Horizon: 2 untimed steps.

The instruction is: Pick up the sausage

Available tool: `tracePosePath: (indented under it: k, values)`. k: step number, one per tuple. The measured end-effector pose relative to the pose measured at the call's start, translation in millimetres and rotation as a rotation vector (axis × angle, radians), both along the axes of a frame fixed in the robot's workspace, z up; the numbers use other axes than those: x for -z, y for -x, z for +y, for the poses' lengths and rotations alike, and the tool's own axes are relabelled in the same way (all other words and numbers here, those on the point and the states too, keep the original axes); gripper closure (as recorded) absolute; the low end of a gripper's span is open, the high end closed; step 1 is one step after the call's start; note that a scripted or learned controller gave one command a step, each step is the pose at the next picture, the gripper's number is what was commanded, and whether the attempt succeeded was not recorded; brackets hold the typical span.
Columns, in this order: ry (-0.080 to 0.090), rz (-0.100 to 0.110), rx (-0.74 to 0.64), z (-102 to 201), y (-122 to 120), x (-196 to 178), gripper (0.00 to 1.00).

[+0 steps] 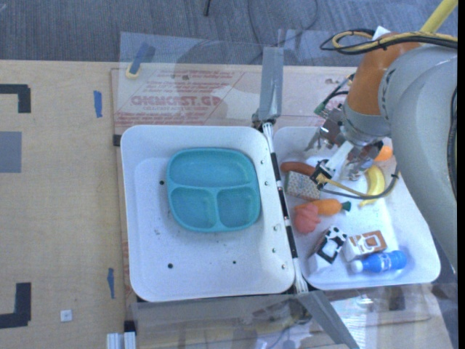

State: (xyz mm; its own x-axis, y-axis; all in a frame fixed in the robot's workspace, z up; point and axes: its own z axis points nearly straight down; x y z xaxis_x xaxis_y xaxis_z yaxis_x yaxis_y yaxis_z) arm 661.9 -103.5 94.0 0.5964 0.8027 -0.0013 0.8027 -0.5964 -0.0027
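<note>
The pincer (340, 162) hangs low over the right bin (418, 217), tilted toward its far left corner; whether it is released or clenched cannot be told. The sausage (296, 168) lies just beside it to the left, near the bin's dividing wall. A banana (375, 182), a carrot (328, 207) and a blue bottle (383, 262) sit nearby. The left bin (138, 217) holds a teal divided plate (214, 189).

Even, fairly bright overhead light fills the frame, with soft, short shadows. The white bins (145, 267) at the centre verge on washed out, and faint glare streaks a clear sheet (196, 86) near the top centre. The whole picture is slightly soft and grainy; the arm (429, 122) at the right edge looks blurred.
</note>
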Motion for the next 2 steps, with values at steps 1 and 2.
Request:
tracePosePath:
  k: [1,2]
  values:
    - [0.001,-0.004,-0.036,6,-5,-41,0.00]
    - [0.001,-0.008,-0.108,16,17,6,0.00]
